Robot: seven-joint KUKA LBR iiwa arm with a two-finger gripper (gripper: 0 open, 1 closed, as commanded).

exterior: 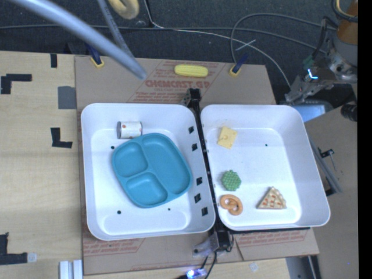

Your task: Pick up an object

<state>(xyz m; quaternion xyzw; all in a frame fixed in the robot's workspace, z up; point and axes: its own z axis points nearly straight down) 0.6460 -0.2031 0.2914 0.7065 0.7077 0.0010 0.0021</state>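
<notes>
Arm (pixel 343 16) — upper right, gripper (pixel 308 80) low

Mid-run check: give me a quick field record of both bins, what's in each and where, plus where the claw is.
left bin: blue divided tray in the middle; small can on its side at the far-left corner
right bin: yellow cheese piece far left; green round piece, pretzel, pizza slice along the near side
outside bins: yellow banana on the cardboard behind
claw: off the right bin's far-right corner, over none of the items

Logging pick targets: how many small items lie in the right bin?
4: a yellow cheese block at upper left, a green piece mid-left, a pretzel at lower left, a pizza slice lower middle. None looks hidden.
</notes>
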